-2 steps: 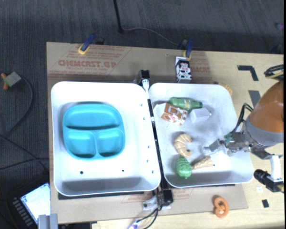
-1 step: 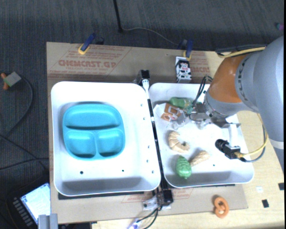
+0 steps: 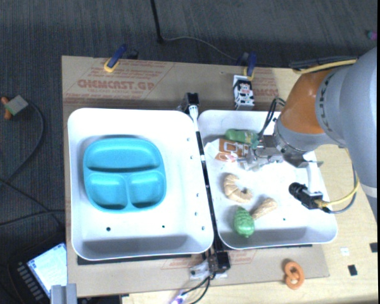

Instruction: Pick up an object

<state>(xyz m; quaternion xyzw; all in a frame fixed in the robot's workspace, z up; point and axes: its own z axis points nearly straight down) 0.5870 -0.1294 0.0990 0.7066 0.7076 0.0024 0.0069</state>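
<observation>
Arm (image 3: pixel 329 113) enters from 3 o'clock, reaching into right bin (image 3: pixel 316 233). Gripper (image 3: pixel 258 157) low at bin's 11 o'clock area, just beside orange-and-white item (image 3: pixel 228 149) and green item (image 3: pixel 239 135); whether fingers are open or closed cannot be told. Croissant-like piece (image 3: pixel 235 187) near bin centre, tan piece (image 3: pixel 263 208) and green lump (image 3: pixel 244 223) toward 6 o'clock. Left bin (image 3: pixel 88 233) holds blue divided tray (image 3: pixel 123 171). Orange ring (image 3: pixel 294 273) on counter (image 3: pixel 82 81) at 5 o'clock.
</observation>
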